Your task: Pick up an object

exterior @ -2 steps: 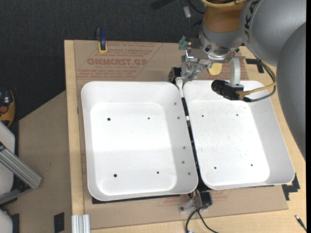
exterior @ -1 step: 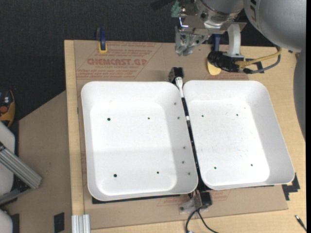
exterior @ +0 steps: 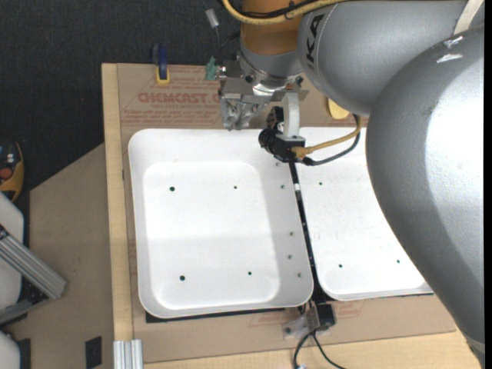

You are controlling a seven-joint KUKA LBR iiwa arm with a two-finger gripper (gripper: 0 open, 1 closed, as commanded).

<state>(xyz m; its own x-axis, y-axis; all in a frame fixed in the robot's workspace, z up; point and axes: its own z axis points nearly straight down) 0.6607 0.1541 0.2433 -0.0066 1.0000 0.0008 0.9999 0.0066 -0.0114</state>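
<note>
Grey arm [exterior: 407, 91], orange-banded, reaching in from the right across the right bin [exterior: 361, 229]. Gripper [exterior: 234, 118] poised above the far rim of the left bin [exterior: 146, 206], over the brown worktop [exterior: 123, 129]. State of the jaws: cannot tell. Nothing recognisable as an object to pick up. Blue clamp [exterior: 161, 60] at the worktop's far edge.

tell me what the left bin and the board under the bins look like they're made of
Left bin: seemingly moulded plastic, smooth and white, with rounded corners and soft light reflections. Board: probably brown cardboard or masked sheet, matte, with red CHEMCAST printing near its far edge.
</note>
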